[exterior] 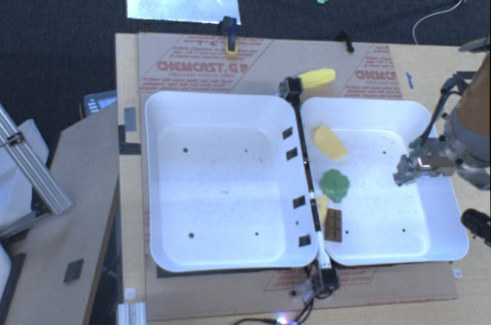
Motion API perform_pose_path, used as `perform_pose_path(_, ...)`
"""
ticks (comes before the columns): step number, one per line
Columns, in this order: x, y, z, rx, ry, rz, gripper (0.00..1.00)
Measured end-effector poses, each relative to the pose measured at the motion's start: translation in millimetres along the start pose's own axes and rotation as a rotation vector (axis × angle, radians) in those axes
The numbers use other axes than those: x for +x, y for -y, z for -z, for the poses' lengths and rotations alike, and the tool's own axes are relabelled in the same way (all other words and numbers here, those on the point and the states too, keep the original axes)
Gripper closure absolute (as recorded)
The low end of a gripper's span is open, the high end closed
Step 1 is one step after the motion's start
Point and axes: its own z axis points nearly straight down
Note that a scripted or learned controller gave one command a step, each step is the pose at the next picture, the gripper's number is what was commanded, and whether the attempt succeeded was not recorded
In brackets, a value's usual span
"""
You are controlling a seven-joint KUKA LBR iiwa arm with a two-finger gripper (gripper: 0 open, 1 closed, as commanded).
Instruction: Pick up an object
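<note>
Camera view, from my remote station: the right-hand white bin [430, 231] is my landmark. Nearest the lens, against the bin's left wall at its near corner, a small brown block [333, 224] lies flat, with a sliver of a yellow piece [321, 205] just beyond it. Farther in, a green crumpled object [334, 184] sits left of the bin's middle, and beyond that a pale yellow block [329, 142] rests toward the far left corner. Above the bin's right side, well apart from all of these, hangs the gripper [402, 175]; whether it is parted or closed I cannot tell, and nothing shows in its grasp. Past the bin's far left corner, a yellow-handled tool [311, 80] lies on the bench. By my reading, the pick is not yet made: choosing, reaching and lifting all remain.
</note>
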Motion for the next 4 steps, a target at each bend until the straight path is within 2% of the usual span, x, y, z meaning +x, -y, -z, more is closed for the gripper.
perform_pose_path(1,18,0,-45,0.002,-0.001,0.003,1.0)
perform_pose_path(2,16,-2,102,-0.02,0.004,0.004,1.0)
perform_pose_path(3,4,0,67,-0.001,0.001,-0.001,1.0)
perform_pose_path(4,13,0,297,-0.023,0.004,0.005,1.0)
